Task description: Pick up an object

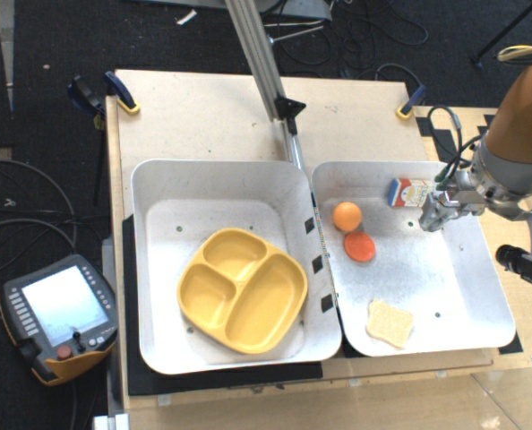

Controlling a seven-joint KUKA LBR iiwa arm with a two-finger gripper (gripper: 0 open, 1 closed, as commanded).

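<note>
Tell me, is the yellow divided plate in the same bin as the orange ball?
No, the yellow divided plate lies in the left bin, the orange ball in the right bin.

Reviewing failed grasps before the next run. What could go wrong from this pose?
1. The gripper sits beside the small carton near the right bin's far wall; closing in could shove it against the wall rather than grasp it.
2. The orange ball may roll if nudged.
3. The red disc lies flat and close by, hard to pinch.

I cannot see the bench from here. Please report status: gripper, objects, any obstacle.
Gripper over right white bin, beside small red-and-white carton. Orange ball, red disc, pale bread slice loose. Nothing blocking.
</note>
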